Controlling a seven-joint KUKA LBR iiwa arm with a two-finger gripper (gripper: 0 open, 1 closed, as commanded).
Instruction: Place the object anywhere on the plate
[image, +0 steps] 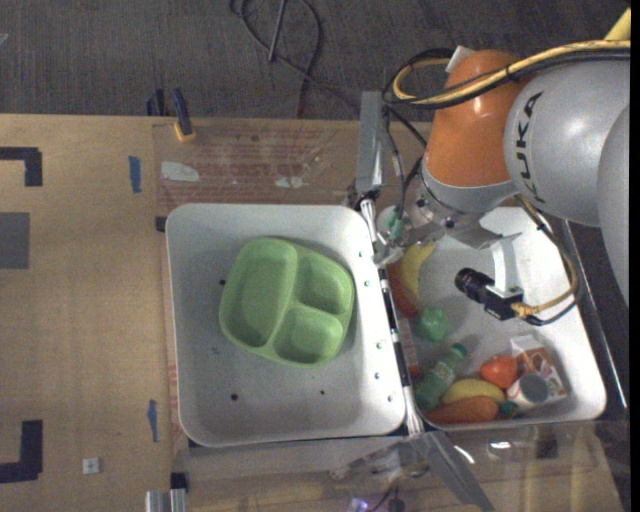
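Looking down from the camera view, the left bin (200, 400) sits at centre frame on the worktop (80, 300) and holds a green three-compartment plate (288, 300); all three compartments appear bare, so nothing is on the plate yet. The right bin (585, 375) lies at right of frame, and the arm (560, 120) reaches in from the upper right, its orange band above the bin's upper left corner. The gripper (412, 242) hangs over that corner, close to the divide between the two bins, directly above a yellow banana-like item (414, 268) with a reddish piece (402, 292) beside it. Whether the jaws are spread, pressed together or pinching anything cannot be told, since the wrist hides them. A green item (433, 324) lies just below. Along the lower edge of the right bin lie a green bottle (440, 372), a second yellow piece (472, 390), an orange carrot-like piece (462, 410) and a small carton (535, 368). Judged from this, the task stands at its start: the object to be moved is probably the yellow item under the gripper, not lifted, and pick, carry and release all remain.
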